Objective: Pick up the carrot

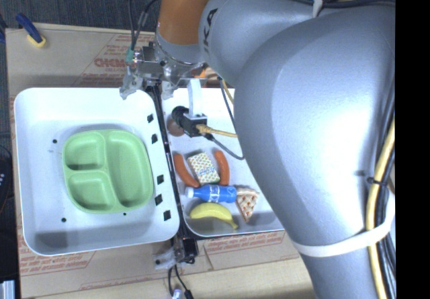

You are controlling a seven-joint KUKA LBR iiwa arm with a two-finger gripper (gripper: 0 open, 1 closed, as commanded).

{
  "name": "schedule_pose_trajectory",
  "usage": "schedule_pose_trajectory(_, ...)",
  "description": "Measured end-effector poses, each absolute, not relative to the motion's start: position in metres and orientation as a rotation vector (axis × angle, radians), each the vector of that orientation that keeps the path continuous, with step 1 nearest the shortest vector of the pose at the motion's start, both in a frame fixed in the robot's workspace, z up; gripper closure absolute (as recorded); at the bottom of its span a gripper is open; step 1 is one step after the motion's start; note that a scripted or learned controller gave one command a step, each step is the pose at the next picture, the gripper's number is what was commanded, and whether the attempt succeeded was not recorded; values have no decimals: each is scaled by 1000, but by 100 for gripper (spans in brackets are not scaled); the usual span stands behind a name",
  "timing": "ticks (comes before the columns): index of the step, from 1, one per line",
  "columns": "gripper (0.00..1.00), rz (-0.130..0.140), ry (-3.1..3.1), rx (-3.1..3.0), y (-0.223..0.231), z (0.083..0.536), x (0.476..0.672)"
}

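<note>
A grey KUKA arm [316, 123] is reaching in from three o'clock and covering much of the right-hand bin [265, 222], while its pincer [144, 79] is hanging at roughly eleven o'clock in the frame, over the seam where the two white bins meet. Whether the pincer is open or closed cannot be told from this slant, and nothing is visibly sitting in it. The carrot task is looking barely begun: the likeliest carrot [222, 167], a short orange piece, is lying in the right bin toward five o'clock of the pincer and well apart from it, just beside a yellow checkered block [203, 167] on that block's three o'clock side. Its long axis is running close to twelve-to-six, leaning slightly toward eleven at the top; which end is the tip is too small to tell. A redder, sausage-like piece [183, 170] is flanking the block on the nine o'clock side. A blue-and-white bottle [213, 193], a banana [213, 215] and a pizza slice [246, 203] are crowding the bin's six o'clock end. The green divided plate [106, 170] is resting in the left bin [33, 156]. Descent, grasp and lift are all appearing to remain.
</note>
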State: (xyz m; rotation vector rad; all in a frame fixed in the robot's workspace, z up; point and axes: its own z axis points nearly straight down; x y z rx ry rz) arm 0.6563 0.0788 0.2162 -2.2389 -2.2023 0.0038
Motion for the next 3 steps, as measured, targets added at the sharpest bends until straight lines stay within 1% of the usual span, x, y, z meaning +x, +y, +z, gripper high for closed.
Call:
schedule_pose_trajectory(1, 0, 1, -2299, -2139, 127, 291, 635)
schedule_pose_trajectory(2, 0, 9, -1966, -2445, 148, 216, 611)
schedule_pose_trajectory(3, 0, -3, -2019, -2411, 190, 106, 544)
